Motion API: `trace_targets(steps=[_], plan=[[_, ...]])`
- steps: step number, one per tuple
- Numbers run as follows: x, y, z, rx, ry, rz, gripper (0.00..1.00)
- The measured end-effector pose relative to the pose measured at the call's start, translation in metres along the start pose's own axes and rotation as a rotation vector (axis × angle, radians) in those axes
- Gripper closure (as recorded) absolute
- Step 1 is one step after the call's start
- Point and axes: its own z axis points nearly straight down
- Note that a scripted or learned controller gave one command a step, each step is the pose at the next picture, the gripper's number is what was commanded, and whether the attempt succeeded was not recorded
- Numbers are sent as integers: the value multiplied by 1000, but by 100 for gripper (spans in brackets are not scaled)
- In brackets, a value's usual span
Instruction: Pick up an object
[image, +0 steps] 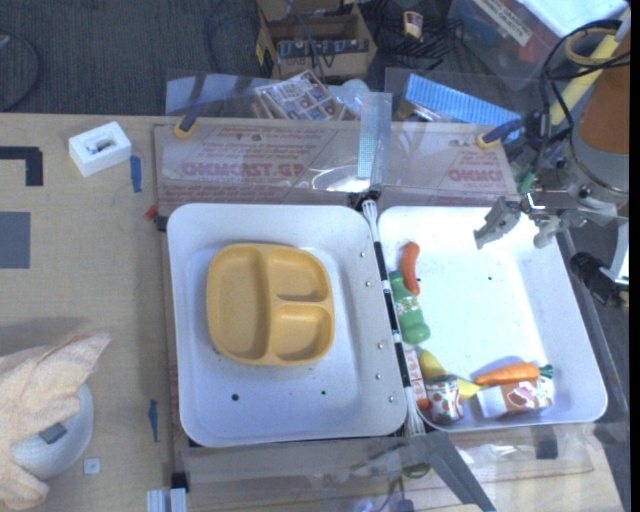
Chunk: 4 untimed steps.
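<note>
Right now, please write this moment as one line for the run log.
hand: open, over right bin upper right, holds nothing | carrot: near front edge | yellow plate: left bin

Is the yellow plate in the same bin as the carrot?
No, the yellow plate lies in the left bin, while the carrot lies in the right bin.

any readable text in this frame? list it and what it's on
Red print on the clear panel behind the left bin: large letters, but glare and blur leave it unreadable.
Red print on the clear panel behind the right bin: same, unreadable.
Printed packet above the panels: too small to read.
Small carton and can in the right bin: labels blurred.
White box on the bench: no legible marking.
</note>
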Motion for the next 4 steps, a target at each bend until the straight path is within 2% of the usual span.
trace_targets(steps=[1,2,3,4], plan=[[55,5,91,0,0,106,0],[55,6,99,2,1,-19,0],[19,26,189,-4,-1,-145,0],[17,27,179,-7,-2,-141,100]])
